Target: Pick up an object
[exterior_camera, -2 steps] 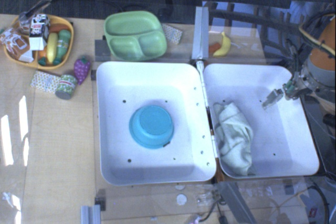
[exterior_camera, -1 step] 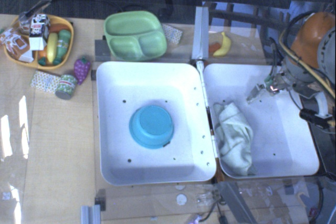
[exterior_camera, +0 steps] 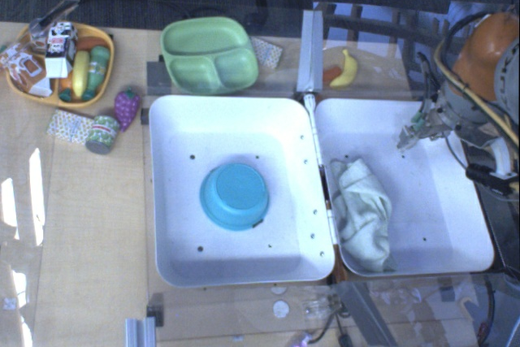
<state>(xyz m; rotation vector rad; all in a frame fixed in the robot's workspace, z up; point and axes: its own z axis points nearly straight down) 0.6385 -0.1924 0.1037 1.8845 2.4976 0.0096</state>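
A crumpled white cloth (exterior_camera: 361, 211) lies in the right bin (exterior_camera: 455, 199), against that bin's left wall and toward its near side. Its long axis runs from far to near, roughly along the wall, with the far end narrower and the near end bunched wider. Nothing touches it. The gripper (exterior_camera: 410, 134) hangs over the far part of the same bin, right of the cloth and well apart from it, its tip pointing down and to the left; nothing sits between its fingers, and whether they are spread or closed cannot be made out from here. The left bin (exterior_camera: 187, 248) holds a blue bowl (exterior_camera: 236, 195), standing upright near the middle. Beyond the left bin, on the bench, rests a green divided tray (exterior_camera: 209, 54). A toy banana (exterior_camera: 347, 69) lies beyond the right bin. At the far left a yellow basket (exterior_camera: 104, 65) holds small toy foods, with purple grapes (exterior_camera: 125, 106) and a small can (exterior_camera: 102, 133) just beside it
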